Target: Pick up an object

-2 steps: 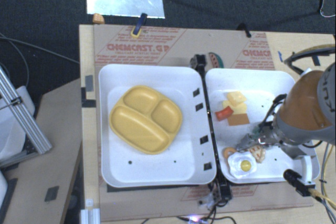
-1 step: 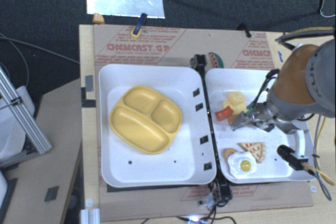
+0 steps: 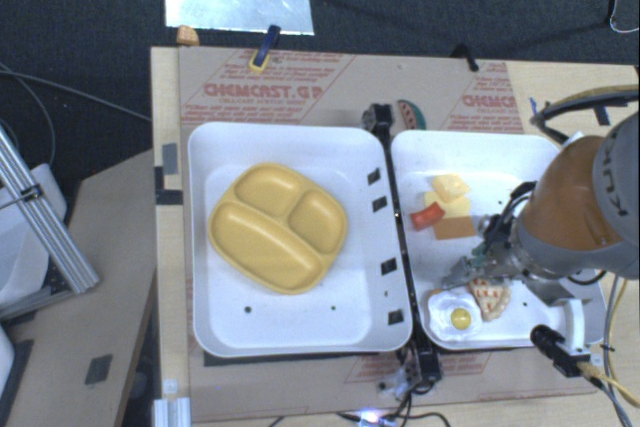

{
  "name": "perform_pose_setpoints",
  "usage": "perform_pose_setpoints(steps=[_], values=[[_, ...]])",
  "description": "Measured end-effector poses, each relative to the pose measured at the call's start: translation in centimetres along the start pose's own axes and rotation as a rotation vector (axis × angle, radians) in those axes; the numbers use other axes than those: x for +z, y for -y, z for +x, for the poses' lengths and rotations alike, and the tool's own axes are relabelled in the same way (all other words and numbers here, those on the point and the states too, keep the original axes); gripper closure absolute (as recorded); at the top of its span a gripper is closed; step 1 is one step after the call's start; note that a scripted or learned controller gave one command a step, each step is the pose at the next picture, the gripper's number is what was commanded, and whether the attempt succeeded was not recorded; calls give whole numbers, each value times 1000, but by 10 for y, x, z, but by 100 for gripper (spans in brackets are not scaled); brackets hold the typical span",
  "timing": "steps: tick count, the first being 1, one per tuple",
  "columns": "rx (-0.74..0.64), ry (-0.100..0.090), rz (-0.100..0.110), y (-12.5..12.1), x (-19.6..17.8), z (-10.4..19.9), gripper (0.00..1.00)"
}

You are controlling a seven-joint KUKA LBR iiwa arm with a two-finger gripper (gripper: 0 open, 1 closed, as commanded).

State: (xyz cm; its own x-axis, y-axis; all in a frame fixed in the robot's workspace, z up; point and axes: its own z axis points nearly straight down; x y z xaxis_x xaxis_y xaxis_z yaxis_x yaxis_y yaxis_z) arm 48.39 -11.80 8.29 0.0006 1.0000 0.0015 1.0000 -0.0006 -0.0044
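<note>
In the right bin [image 3: 500, 147] lie several toy foods: a pale yellow cheese piece [image 3: 449, 188], a red piece [image 3: 427, 216], a brown slab [image 3: 454, 228], a fried egg [image 3: 455, 317] and a toast-like wedge [image 3: 489, 297]. My gripper [image 3: 478, 267] hangs low over the bin, just above the wedge and right of the brown slab. The orange wrist band [image 3: 565, 205] covers the bin's right side.
The left bin [image 3: 210, 315] holds a yellow divided plate [image 3: 278, 226]. A black divider [image 3: 398, 245] with clips runs between the bins. Cardboard [image 3: 300, 90] lies under both, with a yellow-blue tool [image 3: 264, 48] at its back edge.
</note>
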Motion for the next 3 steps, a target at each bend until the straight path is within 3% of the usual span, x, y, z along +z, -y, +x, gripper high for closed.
perform_pose_setpoints(steps=[1,2,3], values=[[-4,2,-8,-4,-12,0,100],[-13,-1,-15,-5,-107,69,100],[-12,0,-12,-16,-163,120,100]])
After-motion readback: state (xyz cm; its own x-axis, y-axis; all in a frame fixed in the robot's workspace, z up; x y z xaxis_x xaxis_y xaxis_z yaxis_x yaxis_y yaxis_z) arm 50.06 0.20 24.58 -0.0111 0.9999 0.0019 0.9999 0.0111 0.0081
